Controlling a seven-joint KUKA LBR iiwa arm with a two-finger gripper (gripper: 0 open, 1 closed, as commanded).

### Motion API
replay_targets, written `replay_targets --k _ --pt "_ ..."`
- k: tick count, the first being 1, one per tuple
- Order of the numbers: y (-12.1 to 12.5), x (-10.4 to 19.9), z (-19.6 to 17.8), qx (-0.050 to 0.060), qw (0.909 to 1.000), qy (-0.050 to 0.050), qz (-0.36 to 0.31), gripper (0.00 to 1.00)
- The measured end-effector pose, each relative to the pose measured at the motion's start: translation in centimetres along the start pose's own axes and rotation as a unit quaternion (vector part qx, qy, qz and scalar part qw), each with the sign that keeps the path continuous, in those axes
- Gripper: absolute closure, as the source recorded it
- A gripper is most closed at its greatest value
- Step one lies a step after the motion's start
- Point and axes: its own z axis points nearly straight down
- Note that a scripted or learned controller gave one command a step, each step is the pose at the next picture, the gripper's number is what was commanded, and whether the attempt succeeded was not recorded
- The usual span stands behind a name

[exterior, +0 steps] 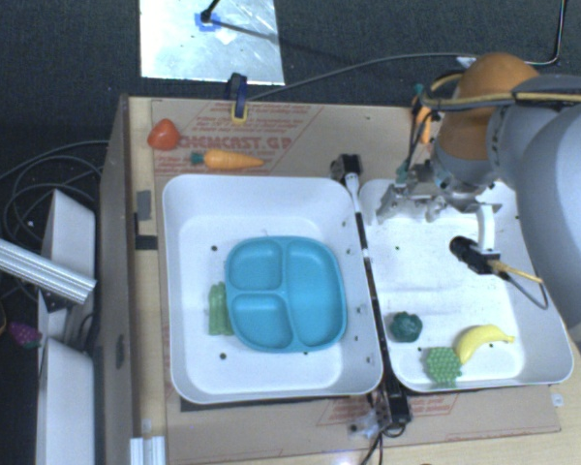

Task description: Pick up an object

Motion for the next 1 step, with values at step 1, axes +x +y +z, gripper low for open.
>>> replay_targets --k 1 --pt "0.11 0.01 -1.13 -0.002 1.0 0.0 -0.001 1.0"
